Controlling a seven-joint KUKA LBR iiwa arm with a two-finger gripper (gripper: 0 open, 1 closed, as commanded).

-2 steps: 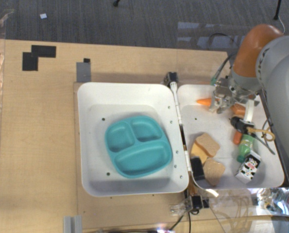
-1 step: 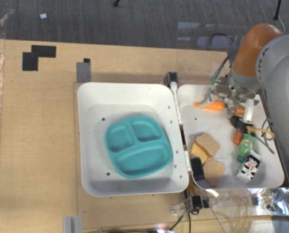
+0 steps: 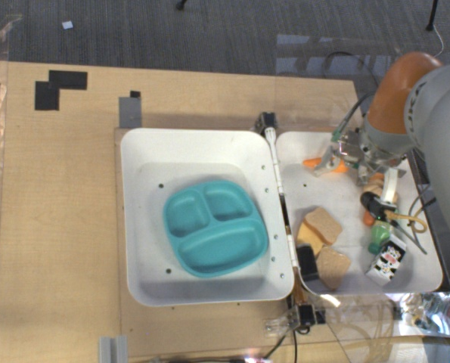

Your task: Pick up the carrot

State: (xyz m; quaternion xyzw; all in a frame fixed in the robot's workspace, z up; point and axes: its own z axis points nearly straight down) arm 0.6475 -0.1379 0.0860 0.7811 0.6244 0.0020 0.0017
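The carrot [image 3: 318,164] lies in the right bin [image 3: 421,278], close to that bin's far wall and near its left rim. The gripper [image 3: 346,157] sits just beside the carrot, at its right end; whether it is spread or closed cannot be told.

Judgement on handling: a small toy carrot, probably light, stiff and smooth, so liable to slip. The thick middle is the best hold, taken across its width.

Room: the bin's far wall stands close behind the carrot. Toward the near side, open floor separates the carrot from the bread slices [image 3: 323,229]. The cluttered small items [image 3: 382,237] lie well apart from the carrot.
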